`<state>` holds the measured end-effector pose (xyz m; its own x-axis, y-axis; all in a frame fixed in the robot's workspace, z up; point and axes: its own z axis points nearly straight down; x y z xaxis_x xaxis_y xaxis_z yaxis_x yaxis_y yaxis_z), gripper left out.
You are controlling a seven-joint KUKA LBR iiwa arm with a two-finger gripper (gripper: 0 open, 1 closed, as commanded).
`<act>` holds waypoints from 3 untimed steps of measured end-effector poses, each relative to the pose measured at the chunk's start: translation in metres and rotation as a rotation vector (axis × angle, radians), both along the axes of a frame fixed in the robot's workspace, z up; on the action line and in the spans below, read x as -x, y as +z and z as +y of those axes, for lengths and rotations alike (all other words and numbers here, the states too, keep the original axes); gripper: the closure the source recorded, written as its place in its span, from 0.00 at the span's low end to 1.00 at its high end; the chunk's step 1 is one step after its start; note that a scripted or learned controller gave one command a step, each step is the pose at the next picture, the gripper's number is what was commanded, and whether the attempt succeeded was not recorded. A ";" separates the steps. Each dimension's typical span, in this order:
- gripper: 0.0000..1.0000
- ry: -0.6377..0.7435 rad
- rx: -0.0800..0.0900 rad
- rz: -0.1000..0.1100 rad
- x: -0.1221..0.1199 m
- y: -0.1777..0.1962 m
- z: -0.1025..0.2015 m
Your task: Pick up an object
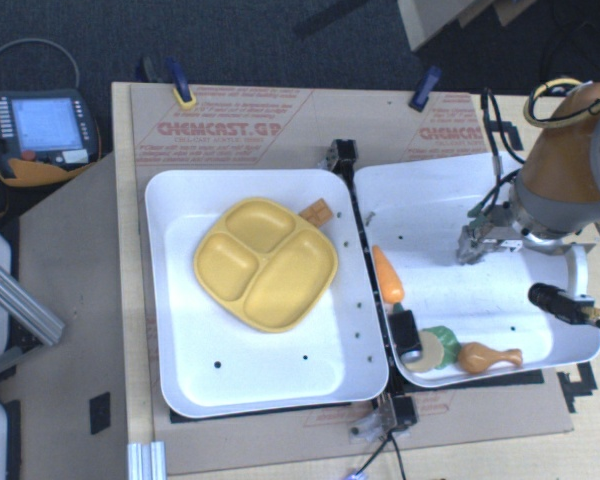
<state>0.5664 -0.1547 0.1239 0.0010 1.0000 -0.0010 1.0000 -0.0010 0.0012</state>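
The gripper (477,244) hangs over bare floor in the right bin (435,193), right of centre in the frame; whether it is open or closed cannot be told, and nothing shows in it. The likeliest things to pick lie lower along that bin's left and bottom edges, probably slid there: an orange carrot (387,275), tapered and smooth, and a tan drumstick (488,356).

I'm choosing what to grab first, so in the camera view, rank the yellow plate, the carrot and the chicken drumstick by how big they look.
1. Yellow plate, by far the largest.
2 and 3. Carrot and chicken drumstick look about alike, so I won't rank them.
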 end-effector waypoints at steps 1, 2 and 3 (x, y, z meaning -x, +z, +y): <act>1.00 0.001 0.001 -0.003 0.003 0.044 0.001; 1.00 0.002 0.002 -0.007 0.007 0.106 0.001; 1.00 0.002 0.001 -0.002 0.007 0.116 0.001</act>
<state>0.5598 -0.1540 0.2401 -0.0007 1.0000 -0.0015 1.0000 0.0007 0.0037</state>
